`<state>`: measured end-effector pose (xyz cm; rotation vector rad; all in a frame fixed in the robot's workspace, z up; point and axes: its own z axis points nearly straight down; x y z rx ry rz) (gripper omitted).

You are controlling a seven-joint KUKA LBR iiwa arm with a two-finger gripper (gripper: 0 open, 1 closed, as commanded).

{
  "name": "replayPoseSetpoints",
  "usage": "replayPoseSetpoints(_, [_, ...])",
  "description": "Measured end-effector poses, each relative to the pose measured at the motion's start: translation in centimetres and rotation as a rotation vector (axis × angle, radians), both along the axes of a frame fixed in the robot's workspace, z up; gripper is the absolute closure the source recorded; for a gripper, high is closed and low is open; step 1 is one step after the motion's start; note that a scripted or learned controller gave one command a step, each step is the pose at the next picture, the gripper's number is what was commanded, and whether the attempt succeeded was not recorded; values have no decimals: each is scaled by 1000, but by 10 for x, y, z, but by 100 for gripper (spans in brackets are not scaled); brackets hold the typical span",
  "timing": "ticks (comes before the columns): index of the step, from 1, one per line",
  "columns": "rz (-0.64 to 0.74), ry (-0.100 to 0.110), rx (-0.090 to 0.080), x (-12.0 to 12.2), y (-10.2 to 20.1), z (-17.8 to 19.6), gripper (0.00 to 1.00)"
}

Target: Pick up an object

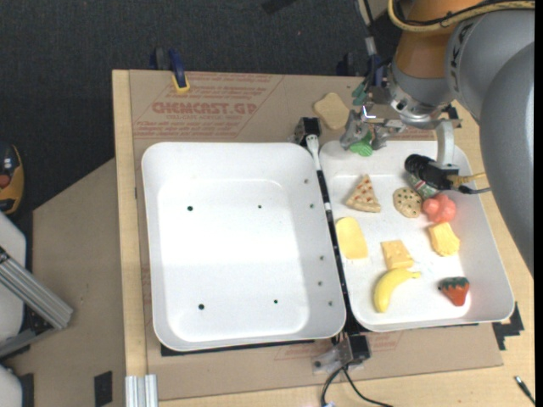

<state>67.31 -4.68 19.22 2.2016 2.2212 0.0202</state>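
Tool [363, 139]: upper right, gripping small green plastic piece [363, 149]
Shallow white bins: two; right bin [501, 291]
Right bin's toy foods: eight, including one yellow plastic banana [389, 287]

The brown board [212, 100] bears red print, seemingly "CHEMCAST GP".

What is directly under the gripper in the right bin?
A small green object sits under the gripper, at the right bin's far edge. The gripper covers its top, so its shape is unclear.
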Motion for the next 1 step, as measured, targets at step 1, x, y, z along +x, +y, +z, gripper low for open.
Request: replayPoseSetpoints(1, [-2, 13, 1, -6, 66, 20, 100])
